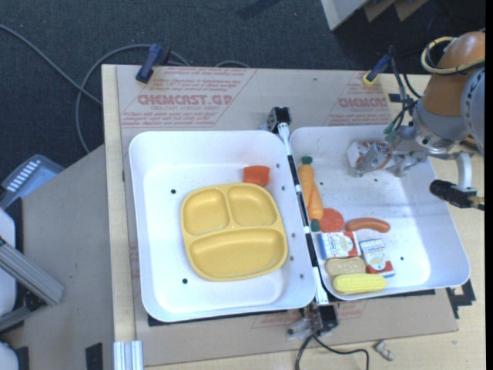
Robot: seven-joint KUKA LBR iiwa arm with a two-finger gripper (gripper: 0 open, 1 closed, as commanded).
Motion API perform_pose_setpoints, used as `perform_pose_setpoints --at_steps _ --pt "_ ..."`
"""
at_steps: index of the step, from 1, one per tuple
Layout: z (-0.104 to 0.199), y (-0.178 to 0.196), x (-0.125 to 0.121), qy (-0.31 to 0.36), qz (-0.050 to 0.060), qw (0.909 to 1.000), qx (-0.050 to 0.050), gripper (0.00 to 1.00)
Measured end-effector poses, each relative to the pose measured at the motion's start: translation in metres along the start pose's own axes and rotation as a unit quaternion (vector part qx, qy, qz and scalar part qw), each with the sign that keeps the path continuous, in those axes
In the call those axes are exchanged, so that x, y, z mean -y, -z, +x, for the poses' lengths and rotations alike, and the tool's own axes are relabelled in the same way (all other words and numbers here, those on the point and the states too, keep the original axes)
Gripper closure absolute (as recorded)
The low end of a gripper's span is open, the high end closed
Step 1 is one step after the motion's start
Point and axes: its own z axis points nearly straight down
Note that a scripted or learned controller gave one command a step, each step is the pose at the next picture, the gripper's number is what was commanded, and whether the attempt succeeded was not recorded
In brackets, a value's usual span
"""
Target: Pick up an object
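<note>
Corn cob point(357, 284) nearest, in a tight clutter with the packets point(353, 247) and sausage point(368, 224) at the right bin's point(431, 237) front. Claw point(368, 159) low over bare floor near the bin's back; grip state: cannot tell. Risk: closing here catches nothing, the food being well apart.

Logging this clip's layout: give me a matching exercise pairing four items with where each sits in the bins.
Items:
1. yellow tray
2. carrot
3. corn cob
4. gripper

Places:
A. right bin, near front edge
B. above right bin's back part
C. left bin, middle
D. right bin, along its left wall

Pairs: 1-C, 2-D, 3-A, 4-B
</note>
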Motion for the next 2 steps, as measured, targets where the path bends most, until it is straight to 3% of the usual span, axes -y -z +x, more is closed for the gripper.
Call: perform_pose_setpoints --at_steps 2 --pt "0.0000 0.0000 0.0000 0.000 0.000 1.0000 0.000 0.00"
